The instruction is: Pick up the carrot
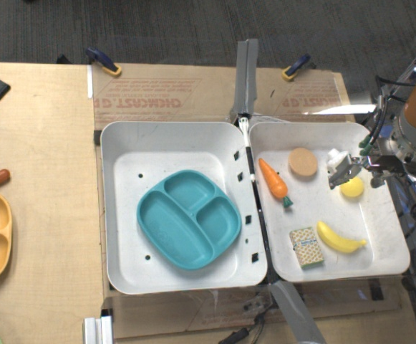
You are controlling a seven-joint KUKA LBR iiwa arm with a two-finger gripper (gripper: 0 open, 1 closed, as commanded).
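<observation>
Approach step: the pincer [345,172] is hovering in the right bin [397,260] beside a lemon [352,188], grip state unclear, holding nothing visible. The carrot [273,180] is lying near that bin's left wall; next, shifting left over it.

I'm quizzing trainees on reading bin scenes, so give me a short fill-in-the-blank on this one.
1. The carrot lies in the ____ bin.
2. The teal divided plate has ____ compartments.
3. The gripper hovers by the lemon, not the ____.
4. The banana lies beside a small ____.

Missing words: right; three; carrot; box
</observation>
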